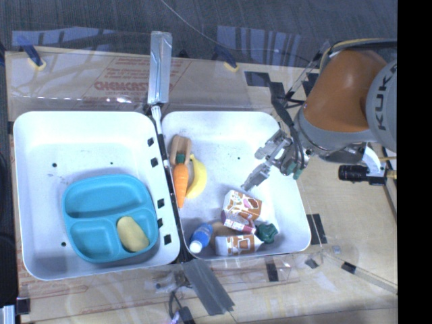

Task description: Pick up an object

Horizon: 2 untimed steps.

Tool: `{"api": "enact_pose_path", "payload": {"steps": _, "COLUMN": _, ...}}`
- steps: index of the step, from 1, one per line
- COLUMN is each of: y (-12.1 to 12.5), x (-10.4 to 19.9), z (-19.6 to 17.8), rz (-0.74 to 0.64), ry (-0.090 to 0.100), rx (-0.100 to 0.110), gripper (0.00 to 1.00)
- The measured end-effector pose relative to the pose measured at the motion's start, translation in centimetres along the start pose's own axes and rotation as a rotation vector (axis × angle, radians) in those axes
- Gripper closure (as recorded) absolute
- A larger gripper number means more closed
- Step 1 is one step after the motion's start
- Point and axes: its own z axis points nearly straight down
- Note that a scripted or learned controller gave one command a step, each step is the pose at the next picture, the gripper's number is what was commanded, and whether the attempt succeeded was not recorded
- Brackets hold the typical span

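Note:
My gripper hangs over the right part of the right bin, its two fingers spread open with nothing between them. Just below it lies a brown and white snack carton. Further down sit a second carton, a white bottle with a blue cap and a dark green object. At the bin's left side lie a carrot, a banana and a brown piece.
The left bin holds a blue divided tray with a yellow potato-like item in its lower right compartment. A metal divider stands between the bins at the back. The arm's orange band looms at the right.

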Motion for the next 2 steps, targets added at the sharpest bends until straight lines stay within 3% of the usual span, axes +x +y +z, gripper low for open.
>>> {"api": "enact_pose_path", "payload": {"steps": 1, "y": -1.7, "x": 2.4, "z": 11.1, "rz": -0.046, "ry": -0.015, "rx": -0.007, "gripper": 0.00}}
{"api": "enact_pose_path", "payload": {"steps": 2, "y": -0.8, "x": 1.2, "z": 0.1, "rz": -0.276, "ry": 0.001, "rx": 0.000, "gripper": 0.00}}
